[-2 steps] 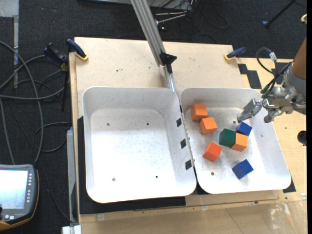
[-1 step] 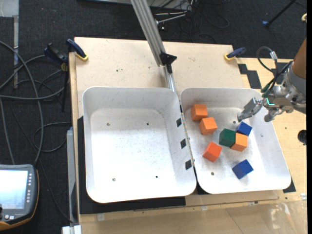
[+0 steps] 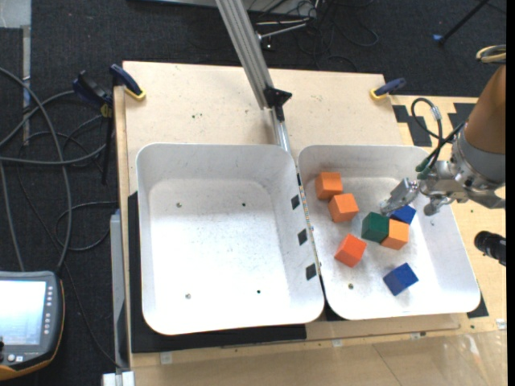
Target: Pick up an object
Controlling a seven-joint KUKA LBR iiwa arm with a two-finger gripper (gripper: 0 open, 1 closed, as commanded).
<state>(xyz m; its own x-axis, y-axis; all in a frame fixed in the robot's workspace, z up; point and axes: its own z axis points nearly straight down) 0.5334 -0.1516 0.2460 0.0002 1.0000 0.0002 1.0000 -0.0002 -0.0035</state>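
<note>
The blue cube [image 3: 401, 278] lies nearest the camera, in the right bin [image 3: 451, 300] close to that bin's front edge and apart from the other blocks. Behind it and toward the divider between the bins sits an orange cube [image 3: 350, 250], also standing alone. Further back, near the middle of the right bin, a green cube [image 3: 375, 227] and a second orange cube [image 3: 395, 234] are touching side by side, the green one on the divider side. A second blue block [image 3: 404, 214] shows just behind this pair, partly covered by the gripper. Two more orange cubes occupy the rear part of the bin toward the divider: one [image 3: 344, 207] just ahead of the other [image 3: 328, 185], close together; contact between them cannot be confirmed. The gripper [image 3: 400, 199] reaches in from the right edge of the surface [image 3: 201, 107] and hangs low over the partly hidden blue block, at the back of the green and orange pair. Whether the fingers are open, closed or gripping anything cannot be determined from this angle. The left bin [image 3: 161, 215] sits beside the right one, its white floor speckled with small dark marks. A metal rail [image 3: 245, 43] runs from the rear down to the junction of the two bins.
</note>
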